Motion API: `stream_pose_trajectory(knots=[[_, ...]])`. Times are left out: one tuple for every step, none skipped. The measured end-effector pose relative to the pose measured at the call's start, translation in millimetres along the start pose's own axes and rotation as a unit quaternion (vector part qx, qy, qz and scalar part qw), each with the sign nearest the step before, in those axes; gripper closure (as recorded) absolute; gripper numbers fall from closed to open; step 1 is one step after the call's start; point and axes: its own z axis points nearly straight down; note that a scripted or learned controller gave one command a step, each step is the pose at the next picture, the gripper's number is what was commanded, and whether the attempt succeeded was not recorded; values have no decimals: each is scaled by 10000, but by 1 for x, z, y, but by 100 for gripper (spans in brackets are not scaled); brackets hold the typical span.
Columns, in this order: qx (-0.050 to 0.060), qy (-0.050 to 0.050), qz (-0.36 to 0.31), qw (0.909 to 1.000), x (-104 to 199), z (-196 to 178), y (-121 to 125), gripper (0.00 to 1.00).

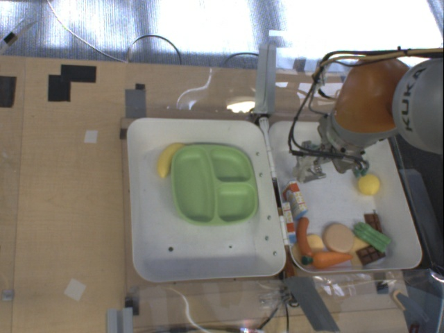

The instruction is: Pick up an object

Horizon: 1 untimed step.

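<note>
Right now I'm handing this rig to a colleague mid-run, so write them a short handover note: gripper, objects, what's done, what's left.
Gripper: low over the upper part of the right bin, nothing visibly held; finger state unclear.
Right bin: yellow lemon just right of the gripper; small carton by the left wall; sausage, carrot, round bun, green piece and chocolate pieces piled at the near edge.
Left bin: green divided plate, banana beside it.
Done: no pick visible.
Left: grasp and lift one object.
</note>
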Motion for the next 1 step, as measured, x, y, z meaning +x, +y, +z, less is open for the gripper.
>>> stream_pose_trajectory(knots=[[4,17,-498,9988,-53,-176,-2,100]])
